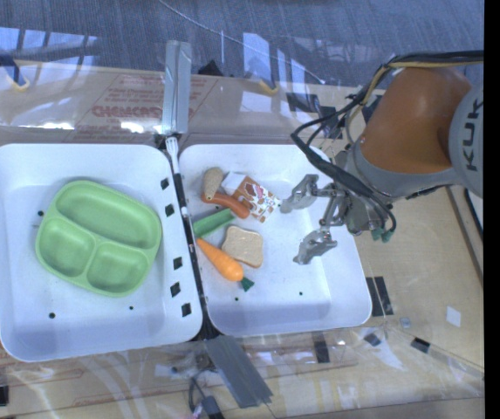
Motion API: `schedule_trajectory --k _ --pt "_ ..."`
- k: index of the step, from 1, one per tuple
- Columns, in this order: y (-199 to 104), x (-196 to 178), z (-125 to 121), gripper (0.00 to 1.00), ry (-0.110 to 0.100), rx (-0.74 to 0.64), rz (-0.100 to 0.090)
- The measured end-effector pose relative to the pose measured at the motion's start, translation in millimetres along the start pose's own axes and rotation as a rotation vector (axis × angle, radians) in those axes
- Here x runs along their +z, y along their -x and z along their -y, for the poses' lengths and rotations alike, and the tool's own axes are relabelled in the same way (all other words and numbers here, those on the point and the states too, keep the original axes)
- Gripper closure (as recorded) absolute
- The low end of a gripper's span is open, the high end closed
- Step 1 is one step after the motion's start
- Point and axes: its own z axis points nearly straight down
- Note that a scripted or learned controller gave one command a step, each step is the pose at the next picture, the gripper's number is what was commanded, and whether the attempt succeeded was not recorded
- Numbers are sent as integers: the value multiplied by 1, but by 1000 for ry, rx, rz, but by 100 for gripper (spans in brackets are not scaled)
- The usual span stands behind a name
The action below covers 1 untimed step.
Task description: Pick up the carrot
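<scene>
The carrot (pixel 221 262), orange with a small green tip at its lower right end, lies at a slant near the left wall of the right bin (pixel 319 308). My gripper (pixel 307 219) hangs over the right half of that bin, well to the right of the carrot. Its two metal fingers (pixel 300 194) stand apart, open, with nothing between them. The orange band of the arm (pixel 411 120) sits above the bin's right edge.
Beside the carrot lie a slice of toast (pixel 244 246), a green stick (pixel 212 223), a hot dog (pixel 229 203), a tan piece (pixel 212 181) and a small patterned packet (pixel 258 199). The left bin (pixel 23 321) holds a green divided plate (pixel 98 236).
</scene>
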Motion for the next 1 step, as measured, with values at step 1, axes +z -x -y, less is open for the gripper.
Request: schedule_trajectory --k 1 --pt "-22 120 -53 0 4 23 -9"
